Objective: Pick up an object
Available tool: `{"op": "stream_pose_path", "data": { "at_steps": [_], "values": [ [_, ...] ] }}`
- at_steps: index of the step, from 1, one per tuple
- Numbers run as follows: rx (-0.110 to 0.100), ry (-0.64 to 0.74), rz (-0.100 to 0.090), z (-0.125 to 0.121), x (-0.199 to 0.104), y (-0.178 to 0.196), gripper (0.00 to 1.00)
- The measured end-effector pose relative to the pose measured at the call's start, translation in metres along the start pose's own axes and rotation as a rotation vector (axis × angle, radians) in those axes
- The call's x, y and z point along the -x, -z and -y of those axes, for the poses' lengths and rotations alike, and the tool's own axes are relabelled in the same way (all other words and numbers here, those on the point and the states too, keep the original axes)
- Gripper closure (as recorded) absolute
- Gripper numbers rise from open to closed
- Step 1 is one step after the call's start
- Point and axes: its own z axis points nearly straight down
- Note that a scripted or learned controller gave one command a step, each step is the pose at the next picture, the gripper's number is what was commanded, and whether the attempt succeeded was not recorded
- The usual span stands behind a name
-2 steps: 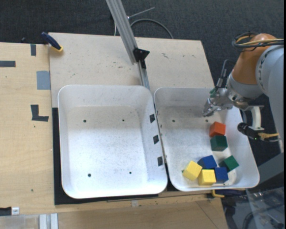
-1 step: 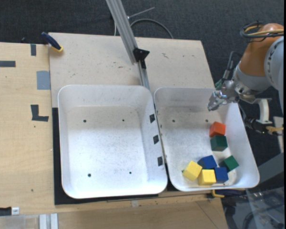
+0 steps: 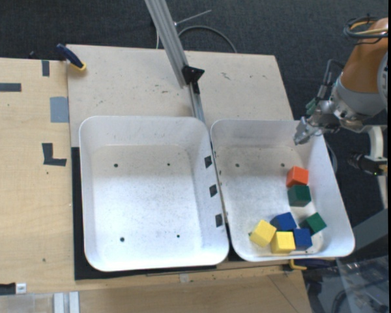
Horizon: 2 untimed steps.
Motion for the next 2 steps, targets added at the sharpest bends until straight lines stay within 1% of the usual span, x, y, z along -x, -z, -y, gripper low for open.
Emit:
{"op": "stream_pose_path", "data": {
  "at_steps": [1, 2],
  "values": [
    [0.002, 0.002, 0.001, -0.003, -0.001, 0.064, 1.00],
    [-0.005, 0.005, -0.003, 0.007, -0.051, 0.071, 1.00]
  ]
}}
